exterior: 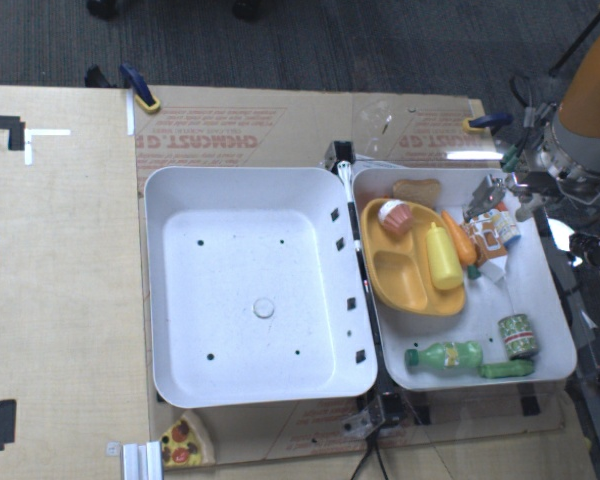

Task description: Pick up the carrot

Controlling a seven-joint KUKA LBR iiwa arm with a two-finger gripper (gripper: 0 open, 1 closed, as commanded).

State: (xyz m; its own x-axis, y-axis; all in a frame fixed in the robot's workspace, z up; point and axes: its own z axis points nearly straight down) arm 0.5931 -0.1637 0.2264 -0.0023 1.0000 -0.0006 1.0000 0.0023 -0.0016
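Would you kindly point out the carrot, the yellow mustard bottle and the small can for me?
carrot (464, 245): camera view, middle of its orange body.
yellow mustard bottle (443, 258): camera view, centre of the bottle's body.
small can (518, 335): camera view, its labelled side.

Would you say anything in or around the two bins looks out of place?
Yes: a toy pizza slice lies on the bench outside the left bin, by its near corner. The yellow tray sits askew in the right bin.

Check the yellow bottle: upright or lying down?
Lying down. The yellow bottle rests lengthwise across the yellow tray's right side in the right bin, nozzle pointing away from the camera, carrot alongside.
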